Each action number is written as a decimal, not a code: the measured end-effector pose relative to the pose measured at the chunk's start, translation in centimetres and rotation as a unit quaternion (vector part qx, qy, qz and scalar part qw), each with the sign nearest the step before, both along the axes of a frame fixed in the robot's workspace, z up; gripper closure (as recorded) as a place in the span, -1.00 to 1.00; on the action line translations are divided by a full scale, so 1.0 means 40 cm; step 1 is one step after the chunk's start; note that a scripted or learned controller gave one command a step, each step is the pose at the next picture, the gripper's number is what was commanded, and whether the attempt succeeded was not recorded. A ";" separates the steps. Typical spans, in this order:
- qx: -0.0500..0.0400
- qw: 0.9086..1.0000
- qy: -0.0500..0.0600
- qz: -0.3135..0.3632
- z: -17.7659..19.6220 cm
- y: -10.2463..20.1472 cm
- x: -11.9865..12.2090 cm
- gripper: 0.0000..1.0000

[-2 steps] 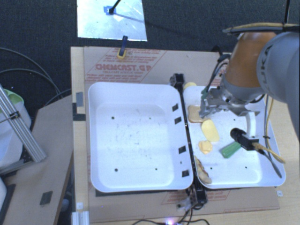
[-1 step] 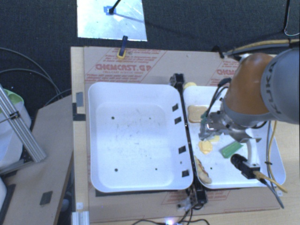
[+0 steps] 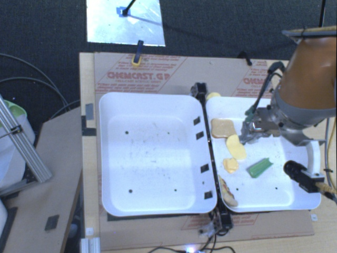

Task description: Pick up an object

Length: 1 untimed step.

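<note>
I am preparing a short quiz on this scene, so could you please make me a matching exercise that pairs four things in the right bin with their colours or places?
Things:
1. toast slice
2. wedge
3. oval piece
4. end effector

Descriptions:
A. green, lying toward the near half of the right bin
B. pale yellow, just below the toast
C. grey metal, above the oval piece's right edge
D. tan, near the divider between the bins

Pairs: 1-D, 2-A, 3-B, 4-C
</note>
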<state>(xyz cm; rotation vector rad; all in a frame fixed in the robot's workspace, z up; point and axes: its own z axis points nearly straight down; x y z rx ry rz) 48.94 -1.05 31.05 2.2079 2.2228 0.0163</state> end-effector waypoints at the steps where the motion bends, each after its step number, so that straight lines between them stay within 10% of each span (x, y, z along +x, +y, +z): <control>1: 0.000 1.000 0.010 0.001 -0.208 0.146 -0.010 1.00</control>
